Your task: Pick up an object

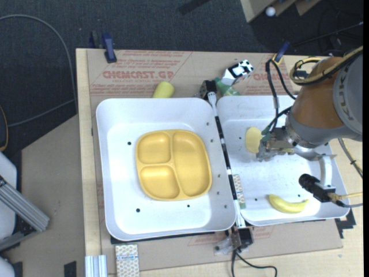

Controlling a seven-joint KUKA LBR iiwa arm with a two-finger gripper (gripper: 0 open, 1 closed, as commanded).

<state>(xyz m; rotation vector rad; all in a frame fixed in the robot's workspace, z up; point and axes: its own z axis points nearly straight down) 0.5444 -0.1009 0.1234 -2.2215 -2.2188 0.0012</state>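
- The gripper (266,150) is seen low in the right bin (253,209); whether it is open or closed cannot be told.
- A pale yellow object (252,139) is found just left of the fingertips, seemingly touching them.
- A banana (286,203) is laid nearer the camera, well apart.
- A yellow plate (173,164) is set in the left bin (115,154), far to the left.

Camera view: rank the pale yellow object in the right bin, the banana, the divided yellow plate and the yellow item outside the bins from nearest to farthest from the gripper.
1. Pale yellow object, right beside the gripper, right bin.
2. Banana, near edge of the right bin.
3. Divided yellow plate, in the left bin.
4. Yellow item, on the board beyond the left bin.
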